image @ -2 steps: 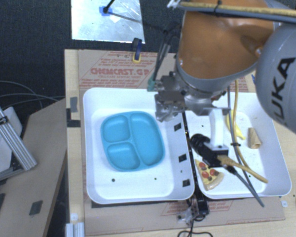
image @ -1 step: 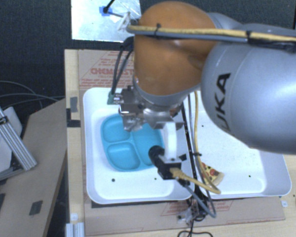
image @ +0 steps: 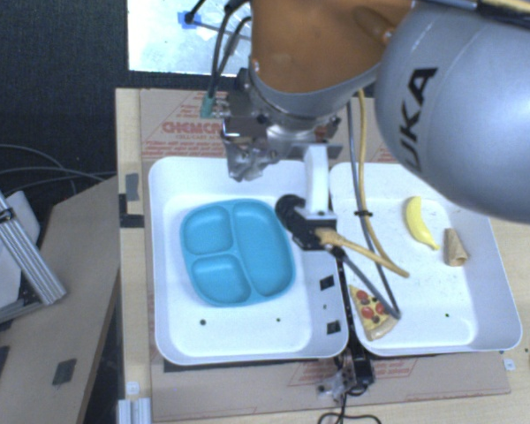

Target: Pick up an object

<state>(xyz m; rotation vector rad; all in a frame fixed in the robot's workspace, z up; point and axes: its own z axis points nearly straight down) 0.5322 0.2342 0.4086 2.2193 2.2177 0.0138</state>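
And here we are in a robotics lab, a test bench and no kitchen. At 12 o'clock the grey KUKA arm [image: 459, 95] with its orange band [image: 318, 25] looms over everything, cables [image: 368, 228] trailing down from it. Dead centre, 2 shallow white bins [image: 247, 347] sit side by side on a sheet of printed cardboard [image: 181, 126] laid across a plain wooden bench [image: 79, 325]. The contents are toys: a blue divided plate [image: 237, 252] at 9 o'clock of centre, a plastic banana [image: 419, 222] at 3, a toy pizza slice [image: 372, 311] toward 5. Aluminium framing [image: 18, 254] and loose wires [image: 44, 166] crowd the 9 o'clock edge, over dark carpet [image: 53, 60].
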